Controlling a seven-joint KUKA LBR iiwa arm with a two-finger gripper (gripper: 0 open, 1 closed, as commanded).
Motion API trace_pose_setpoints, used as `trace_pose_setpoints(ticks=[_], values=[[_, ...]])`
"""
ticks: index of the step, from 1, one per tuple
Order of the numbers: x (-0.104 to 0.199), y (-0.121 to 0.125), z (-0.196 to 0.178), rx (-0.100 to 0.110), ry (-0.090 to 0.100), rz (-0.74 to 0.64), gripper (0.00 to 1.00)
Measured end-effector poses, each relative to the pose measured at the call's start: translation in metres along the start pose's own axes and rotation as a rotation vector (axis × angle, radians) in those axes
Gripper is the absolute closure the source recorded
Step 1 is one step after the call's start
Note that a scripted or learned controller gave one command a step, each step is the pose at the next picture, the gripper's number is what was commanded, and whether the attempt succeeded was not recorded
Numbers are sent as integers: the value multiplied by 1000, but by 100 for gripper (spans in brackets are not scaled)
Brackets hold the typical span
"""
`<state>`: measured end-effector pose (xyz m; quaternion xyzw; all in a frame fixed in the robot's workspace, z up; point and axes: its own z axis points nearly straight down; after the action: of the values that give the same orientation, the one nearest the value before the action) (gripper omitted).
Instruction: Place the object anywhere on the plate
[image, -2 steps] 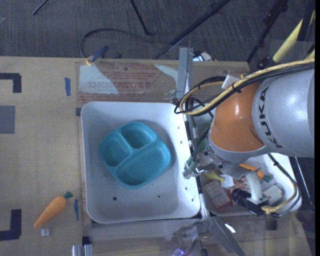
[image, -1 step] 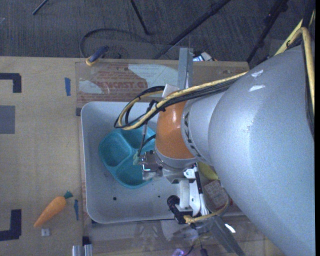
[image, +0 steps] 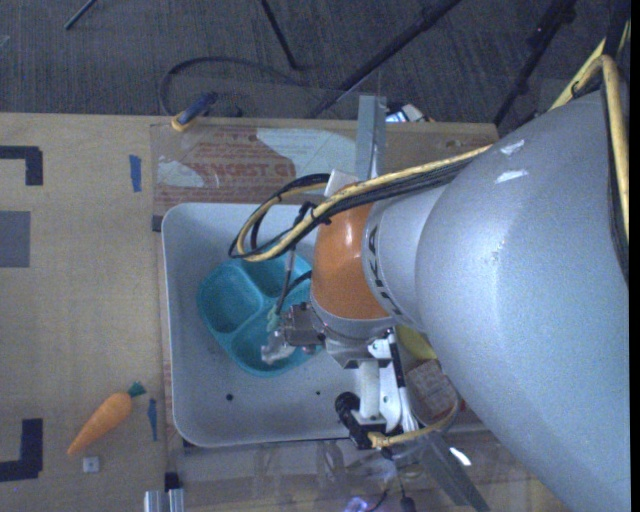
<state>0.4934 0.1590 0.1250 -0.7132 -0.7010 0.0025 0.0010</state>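
A teal divided plate (image: 237, 305) lies in the left part of the white bin (image: 190, 250). My gripper (image: 278, 342) hangs over the plate's near right edge, below the orange wrist band (image: 345, 265). The wrist hides the plate's right side and whatever is beneath the gripper. An orange toy carrot (image: 100, 421) lies on the wooden bench outside the bin, off its near left corner.
My grey arm (image: 530, 300) covers the right half of the view and most of the bin's right side. A yellow thing (image: 420, 346) and a brownish thing (image: 436, 386) peek out under the arm. Blue tape marks (image: 135, 172) sit on the bench.
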Motion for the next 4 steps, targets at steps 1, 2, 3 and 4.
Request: trace_pose_setpoints(ticks=[1,2,3,4], values=[[-57,-13,-10,1,7,-138,0],[-59,-12,-16,5,3,-134,100],[-1,-15,-228,-5,1,-81,100],[-1,-15,-228,-4,1,-82,0]])
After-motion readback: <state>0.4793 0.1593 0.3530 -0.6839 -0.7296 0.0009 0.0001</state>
